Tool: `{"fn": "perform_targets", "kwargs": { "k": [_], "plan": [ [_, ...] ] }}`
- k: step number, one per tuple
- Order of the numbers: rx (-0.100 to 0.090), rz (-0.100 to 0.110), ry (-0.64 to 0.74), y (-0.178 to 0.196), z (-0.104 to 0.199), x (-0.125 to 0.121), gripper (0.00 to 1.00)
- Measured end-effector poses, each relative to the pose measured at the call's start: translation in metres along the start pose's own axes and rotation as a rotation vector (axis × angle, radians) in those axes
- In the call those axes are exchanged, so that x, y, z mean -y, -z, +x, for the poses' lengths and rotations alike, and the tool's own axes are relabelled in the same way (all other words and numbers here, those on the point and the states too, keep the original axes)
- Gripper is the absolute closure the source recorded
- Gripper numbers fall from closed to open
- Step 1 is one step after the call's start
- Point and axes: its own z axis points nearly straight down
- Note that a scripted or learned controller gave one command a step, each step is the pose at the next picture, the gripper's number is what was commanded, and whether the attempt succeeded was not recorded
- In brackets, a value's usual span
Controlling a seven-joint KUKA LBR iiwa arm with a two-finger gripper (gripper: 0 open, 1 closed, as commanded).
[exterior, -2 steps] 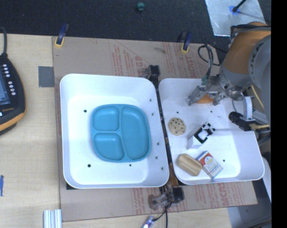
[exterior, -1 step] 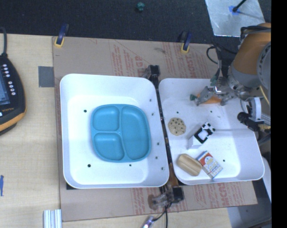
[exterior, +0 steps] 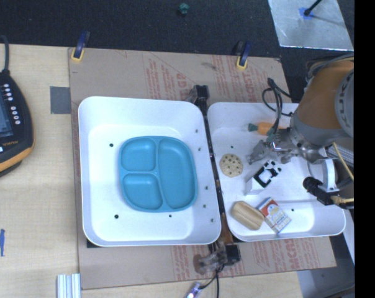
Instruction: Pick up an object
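The right bin (exterior: 311, 228) holds a round cookie (exterior: 231, 164), a tan bread roll (exterior: 247, 215), a small red and white carton (exterior: 275, 215), an orange carrot-like piece (exterior: 262, 128) and a black and white object (exterior: 266, 176). My gripper (exterior: 269, 157) hangs low in this bin's middle, reaching in from the right. It is just above the black and white object and right of the cookie. The arm's grey and orange body (exterior: 321, 110) covers the bin's right part.
A blue divided plate (exterior: 156, 172) lies in the left bin (exterior: 97, 166). A teach pendant (exterior: 4, 126) rests on the bench at far left. Clamps (exterior: 240, 53) pin the cardboard sheet at the back. Black cables (exterior: 274, 98) loop near the arm.
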Motion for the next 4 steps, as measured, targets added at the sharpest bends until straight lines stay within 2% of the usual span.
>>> {"fn": "perform_targets", "kwargs": {
  "k": [1,2,3,4],
  "plan": [
    [0.000,0.001,0.001,0.000,-0.015,0.014,0.00],
    [0.001,0.003,0.004,0.010,-0.016,0.015,1.00],
    [0.001,0.003,0.003,0.010,-0.016,0.015,0.00],
    [0.000,0.000,0.001,0.000,0.002,0.025,0.00]
  ]
}}
